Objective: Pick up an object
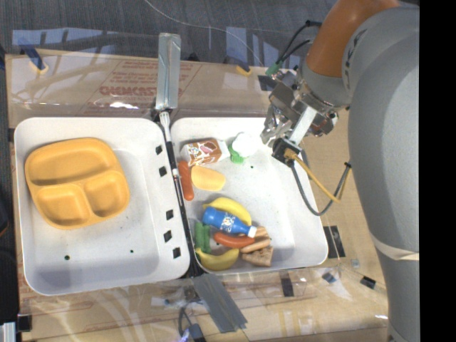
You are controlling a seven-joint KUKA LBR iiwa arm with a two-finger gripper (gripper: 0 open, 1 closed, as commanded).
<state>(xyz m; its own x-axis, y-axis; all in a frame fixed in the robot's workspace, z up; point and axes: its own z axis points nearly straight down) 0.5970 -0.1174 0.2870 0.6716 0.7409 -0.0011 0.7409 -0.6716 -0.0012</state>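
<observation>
The right white bin (306, 212) holds several toy foods. A white piece with a green base (244, 147) lies near the bin's back wall. A brown packet (203, 150), a red sausage (187, 180) and a pale yellow bun (207, 179) sit by the left wall. Toward the front lies a heap: a yellow banana (229, 206), a blue bottle (228, 223), a red chilli-like piece (235, 241), a second banana (217, 260) and a brown waffle (258, 254). My gripper (276, 140) hangs over the bin's back right, just right of the white and green piece, with nothing visibly held.
The left bin (85, 262) carries a yellow divided tray (75, 180). A grey metal bar (168, 70) stands at the back between the bins. A yellow cable (313, 187) loops down from the wrist over the right bin's rim. The arm's grey body fills the right side.
</observation>
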